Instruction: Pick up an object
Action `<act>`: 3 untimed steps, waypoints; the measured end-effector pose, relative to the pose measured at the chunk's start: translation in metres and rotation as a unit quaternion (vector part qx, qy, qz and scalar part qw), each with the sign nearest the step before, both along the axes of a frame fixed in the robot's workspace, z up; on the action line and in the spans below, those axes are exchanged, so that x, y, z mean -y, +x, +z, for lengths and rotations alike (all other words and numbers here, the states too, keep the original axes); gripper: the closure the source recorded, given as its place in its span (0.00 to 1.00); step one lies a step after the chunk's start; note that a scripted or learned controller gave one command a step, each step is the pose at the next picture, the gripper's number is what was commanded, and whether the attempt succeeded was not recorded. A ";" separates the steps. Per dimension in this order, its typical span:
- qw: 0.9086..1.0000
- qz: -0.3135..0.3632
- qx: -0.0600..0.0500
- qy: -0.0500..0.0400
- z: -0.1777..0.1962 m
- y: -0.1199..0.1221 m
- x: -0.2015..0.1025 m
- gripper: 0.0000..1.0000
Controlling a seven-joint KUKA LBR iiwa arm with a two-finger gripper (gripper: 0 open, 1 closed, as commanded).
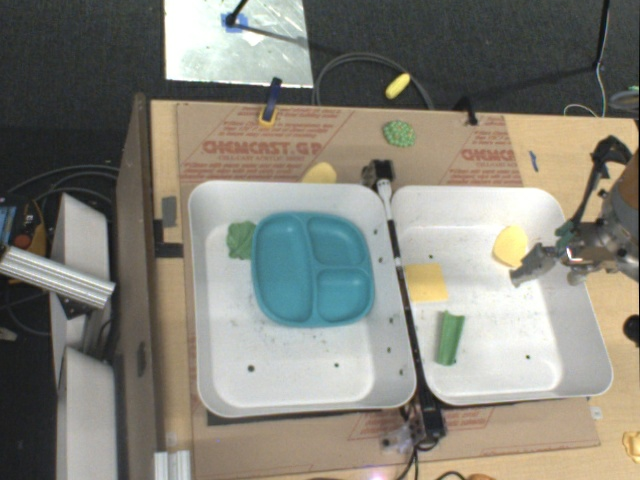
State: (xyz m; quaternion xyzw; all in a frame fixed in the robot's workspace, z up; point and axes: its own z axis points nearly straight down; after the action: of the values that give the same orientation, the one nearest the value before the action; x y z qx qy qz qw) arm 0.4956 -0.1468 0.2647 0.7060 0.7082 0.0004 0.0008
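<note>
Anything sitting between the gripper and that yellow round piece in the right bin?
Nothing visible does. The gripper is at the right bin's right side, just beside the yellow round piece. The yellow square and green stick lie further left, out of the way.

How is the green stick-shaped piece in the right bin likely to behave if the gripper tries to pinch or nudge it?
The green piece looks small and narrow, so it is probably light and may skid across the smooth white bin when nudged. If it is rounded, which I cannot tell, it could roll sideways. It lies apart from the yellow square, leaving room around it.
</note>
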 end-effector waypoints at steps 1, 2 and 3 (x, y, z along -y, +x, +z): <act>1.000 0.003 -0.006 0.003 -0.122 -0.011 -0.069 0.00; 1.000 -0.001 -0.002 0.000 -0.183 -0.010 -0.062 0.00; 1.000 -0.001 0.000 0.000 -0.169 -0.008 -0.062 1.00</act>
State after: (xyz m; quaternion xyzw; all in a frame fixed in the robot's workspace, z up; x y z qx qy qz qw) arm 0.4874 -0.0849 0.0956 0.7069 0.7073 0.0008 0.0011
